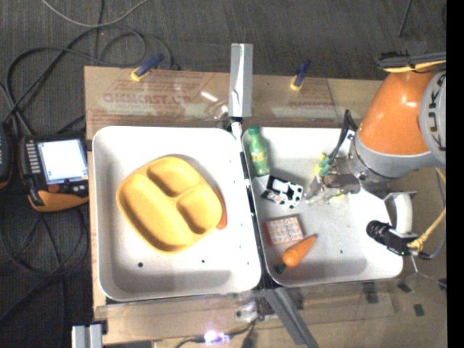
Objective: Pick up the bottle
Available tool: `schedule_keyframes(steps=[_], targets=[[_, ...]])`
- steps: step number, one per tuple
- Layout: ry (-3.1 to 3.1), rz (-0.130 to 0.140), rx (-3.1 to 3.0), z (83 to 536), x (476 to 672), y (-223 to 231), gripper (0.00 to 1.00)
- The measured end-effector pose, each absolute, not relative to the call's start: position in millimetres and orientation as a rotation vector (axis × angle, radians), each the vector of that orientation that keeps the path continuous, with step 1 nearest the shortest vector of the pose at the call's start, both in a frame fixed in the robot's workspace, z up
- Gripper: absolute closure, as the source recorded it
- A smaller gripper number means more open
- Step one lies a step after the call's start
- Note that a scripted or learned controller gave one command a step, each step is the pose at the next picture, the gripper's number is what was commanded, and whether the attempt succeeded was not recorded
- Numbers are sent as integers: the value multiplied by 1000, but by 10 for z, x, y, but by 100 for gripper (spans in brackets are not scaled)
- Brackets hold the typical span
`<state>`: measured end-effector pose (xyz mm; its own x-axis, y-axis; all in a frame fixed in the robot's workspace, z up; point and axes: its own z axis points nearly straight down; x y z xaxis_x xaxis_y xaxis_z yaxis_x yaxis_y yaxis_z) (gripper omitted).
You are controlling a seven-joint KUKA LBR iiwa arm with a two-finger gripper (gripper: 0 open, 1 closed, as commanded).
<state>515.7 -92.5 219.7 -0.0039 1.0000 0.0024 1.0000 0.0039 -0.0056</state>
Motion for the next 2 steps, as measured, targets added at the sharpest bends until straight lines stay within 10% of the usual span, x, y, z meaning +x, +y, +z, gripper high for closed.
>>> schedule_keyframes(steps=[2], targets=[[-2567,3,-1814,3621,4844,-1413,100]])
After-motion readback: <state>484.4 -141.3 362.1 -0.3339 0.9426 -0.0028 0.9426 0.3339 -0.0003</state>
